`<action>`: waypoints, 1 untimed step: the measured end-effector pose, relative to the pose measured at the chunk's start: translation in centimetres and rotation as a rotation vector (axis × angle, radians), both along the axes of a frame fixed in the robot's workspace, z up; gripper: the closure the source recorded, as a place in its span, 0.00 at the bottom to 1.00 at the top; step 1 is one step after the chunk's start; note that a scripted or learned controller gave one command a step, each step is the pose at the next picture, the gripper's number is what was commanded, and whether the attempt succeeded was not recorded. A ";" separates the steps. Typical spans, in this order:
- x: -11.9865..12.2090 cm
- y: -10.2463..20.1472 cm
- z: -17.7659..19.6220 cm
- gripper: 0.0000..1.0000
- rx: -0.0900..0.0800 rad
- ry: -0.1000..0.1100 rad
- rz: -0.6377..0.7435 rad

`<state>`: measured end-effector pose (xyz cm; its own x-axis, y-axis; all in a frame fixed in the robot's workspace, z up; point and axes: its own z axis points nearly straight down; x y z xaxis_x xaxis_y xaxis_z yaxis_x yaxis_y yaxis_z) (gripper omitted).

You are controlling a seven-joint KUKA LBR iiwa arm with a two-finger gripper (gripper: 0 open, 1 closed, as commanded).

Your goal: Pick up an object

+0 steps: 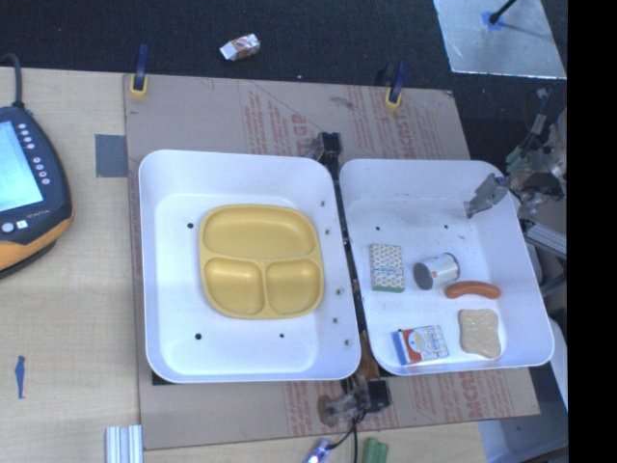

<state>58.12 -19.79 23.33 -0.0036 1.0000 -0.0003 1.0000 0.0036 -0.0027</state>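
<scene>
**5 objects lie in the right bin, arm at its far right corner**

The gripper shows at the far right corner of the right bin, just above the rim, apart from every object. Whether the jaws are released or clenched I cannot tell; nothing is seen between them.

In the right bin lie 5 things. A small green patterned box sits left of centre, with a silver can on its side just right of it. A sausage lies just right of the can and slightly nearer. At the near edge, a blue and white carton lies left of a slice of bread.

The left bin holds a yellow plate with 3 compartments. Both bins rest on brown cardboard on the surface. A teach pendant lies at the far left.
</scene>
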 end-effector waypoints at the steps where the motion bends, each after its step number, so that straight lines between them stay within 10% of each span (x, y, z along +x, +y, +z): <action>1: -4.6 3.6 -7.4 0.00 0.000 0.002 0.000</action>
